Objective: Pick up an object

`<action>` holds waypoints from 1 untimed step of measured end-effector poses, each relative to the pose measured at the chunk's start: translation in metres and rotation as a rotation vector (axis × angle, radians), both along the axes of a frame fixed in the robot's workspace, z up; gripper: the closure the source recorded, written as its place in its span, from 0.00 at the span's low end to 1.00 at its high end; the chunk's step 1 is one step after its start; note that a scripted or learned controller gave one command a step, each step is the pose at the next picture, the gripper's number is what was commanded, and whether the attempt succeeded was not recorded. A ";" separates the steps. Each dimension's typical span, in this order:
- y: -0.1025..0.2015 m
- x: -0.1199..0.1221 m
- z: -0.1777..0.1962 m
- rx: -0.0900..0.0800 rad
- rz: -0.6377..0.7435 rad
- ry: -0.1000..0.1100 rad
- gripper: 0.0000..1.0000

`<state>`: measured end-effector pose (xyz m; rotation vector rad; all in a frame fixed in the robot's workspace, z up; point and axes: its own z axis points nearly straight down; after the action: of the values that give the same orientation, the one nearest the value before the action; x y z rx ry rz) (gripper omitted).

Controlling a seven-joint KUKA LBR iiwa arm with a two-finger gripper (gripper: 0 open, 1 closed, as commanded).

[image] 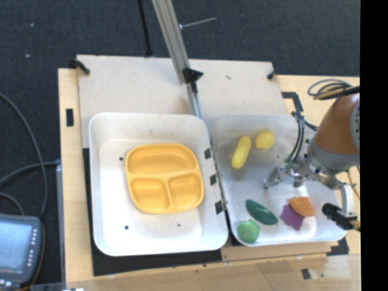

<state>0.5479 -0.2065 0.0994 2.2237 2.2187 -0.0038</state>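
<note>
The right bin (221, 132) holds several small items: a long yellow piece (240, 152), a round yellow ball (264, 140), a dark green oval (261, 212), a light green ball (248, 230), a purple piece (291, 216) and an orange piece (301, 207). My gripper (280, 177) reaches in from the right, low over the bin's middle, between the yellow items and the orange and purple ones. Nothing shows between its fingers.
The left bin (109, 162) holds a yellow three-compartment tray (163, 177). A slanted metal pole (173, 35) rises behind the bins. Cables (327, 88) lie at the bench's right rear, and a small screen (19, 242) sits at the lower left.
</note>
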 end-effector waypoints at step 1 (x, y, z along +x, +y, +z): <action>-0.001 0.001 0.013 -0.001 -0.005 -0.007 1.00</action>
<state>0.5493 -0.2075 0.1124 2.2255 2.2096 0.0027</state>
